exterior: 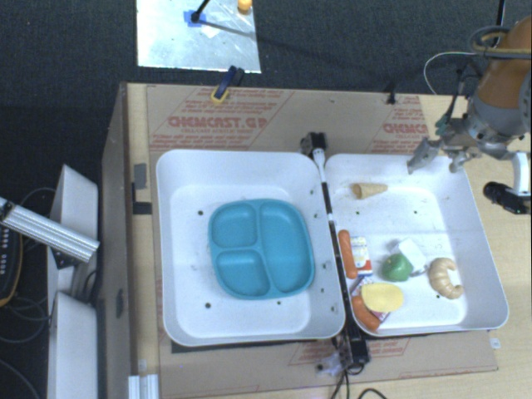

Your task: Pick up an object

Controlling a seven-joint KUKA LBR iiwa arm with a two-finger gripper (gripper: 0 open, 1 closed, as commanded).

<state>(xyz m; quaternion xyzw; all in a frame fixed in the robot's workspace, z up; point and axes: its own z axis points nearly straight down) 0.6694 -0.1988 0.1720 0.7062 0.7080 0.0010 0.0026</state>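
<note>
Above the right bin (474,223) rim, pincer (435,156) hangs spread, gripping nothing; croissant (445,278), apple (397,266), cone (369,190) lie loose for picking.

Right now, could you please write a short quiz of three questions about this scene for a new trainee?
1. True or false: the blue tray lies in the left bin.
2. Which item lies nearest the gripper? A) croissant B) cone C) green pepper
3. Fill in: the blue tray has ___ compartments.

Key: 1 true; 2 B; 3 three.
</note>
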